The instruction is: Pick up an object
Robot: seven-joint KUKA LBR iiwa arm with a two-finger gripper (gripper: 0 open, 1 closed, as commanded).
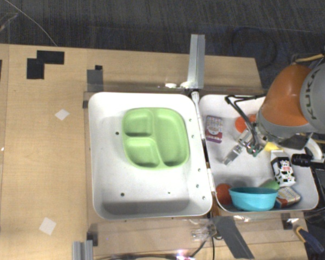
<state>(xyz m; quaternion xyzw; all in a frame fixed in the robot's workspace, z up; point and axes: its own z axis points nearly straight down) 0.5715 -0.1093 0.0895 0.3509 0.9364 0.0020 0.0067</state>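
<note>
Hovering the hand (238,149) low inside the right bin (315,199), with a spread impossible to judge from above, and ideally centring squarely over one loose item, probably the purple packet (214,129) just beside, while steering clear of the crowded blue bowl (253,199).

Glossy white plastic bins (105,145), matt wooden bench (38,161)

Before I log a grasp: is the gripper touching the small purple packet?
Apart. The camera view shows bare white bin floor between the gripper and the purple packet.
</note>
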